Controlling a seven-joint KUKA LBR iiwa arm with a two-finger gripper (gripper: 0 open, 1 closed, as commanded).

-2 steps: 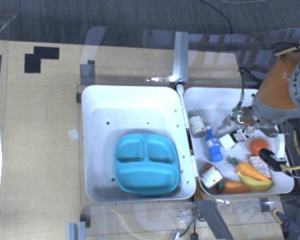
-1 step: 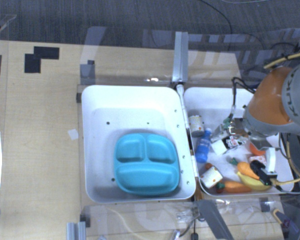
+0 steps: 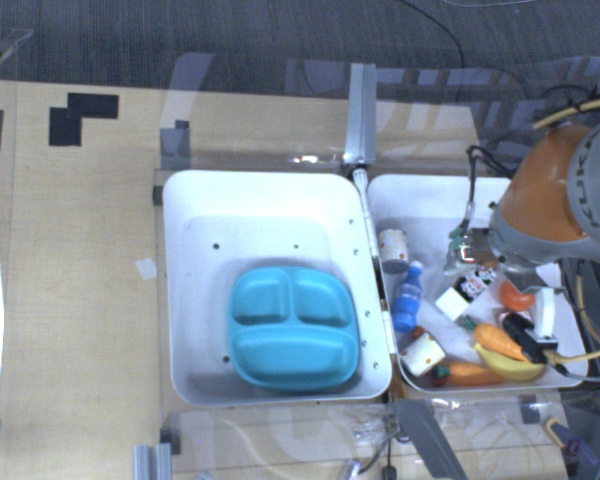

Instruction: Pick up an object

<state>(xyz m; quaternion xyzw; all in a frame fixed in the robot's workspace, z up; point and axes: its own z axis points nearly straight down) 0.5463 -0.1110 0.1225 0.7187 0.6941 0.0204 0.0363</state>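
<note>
Objects (image 3: 480, 343) crowd the right bin (image 3: 420, 193) just below the hand (image 3: 470, 251); its grip can't be told.

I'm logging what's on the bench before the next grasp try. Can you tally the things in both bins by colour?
Blue: 2, the divided tray and the bottle
Orange: 2, the carrots
Yellow: 1, the banana
Red: 1, a small round item
Total: 6 clearly told; other small white and dark items are too jumbled to count.

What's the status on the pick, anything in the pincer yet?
Pincer low over right bin, finger state unclear. Nothing seen held. Blue bottle, carrot, banana lying crowded in bin. Blue tray in left bin.
</note>
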